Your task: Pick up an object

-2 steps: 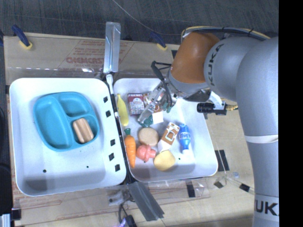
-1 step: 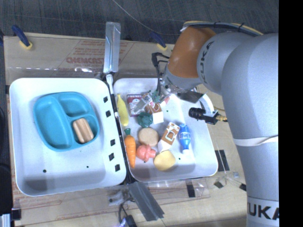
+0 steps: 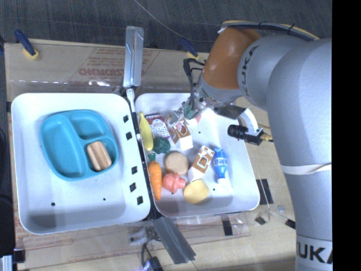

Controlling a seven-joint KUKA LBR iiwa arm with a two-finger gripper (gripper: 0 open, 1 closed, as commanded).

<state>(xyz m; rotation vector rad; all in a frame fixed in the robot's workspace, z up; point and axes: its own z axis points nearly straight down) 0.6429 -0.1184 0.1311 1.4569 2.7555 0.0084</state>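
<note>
My gripper (image 3: 185, 113) reaches down into the back of the right bin (image 3: 242, 179), under the orange band of the arm. It hangs right over a small brown carton (image 3: 181, 132) and a red and white packet (image 3: 158, 125); whether it touches either one I cannot tell. Around them lie a yellow banana (image 3: 146, 132), a green toy (image 3: 162, 145), a carrot (image 3: 155, 179), a tan bun (image 3: 176, 162), a pink toy (image 3: 174, 182), a yellow fruit (image 3: 196, 191), an orange and white carton (image 3: 202, 159) and a blue and white bottle (image 3: 220, 166).
The left bin (image 3: 34, 208) holds a blue divided plate (image 3: 67, 140) with a brown roll (image 3: 98, 155) in its right compartment. A metal bar (image 3: 133, 55) stands behind the divider between the bins. The arm's grey body (image 3: 299, 106) covers the right side.
</note>
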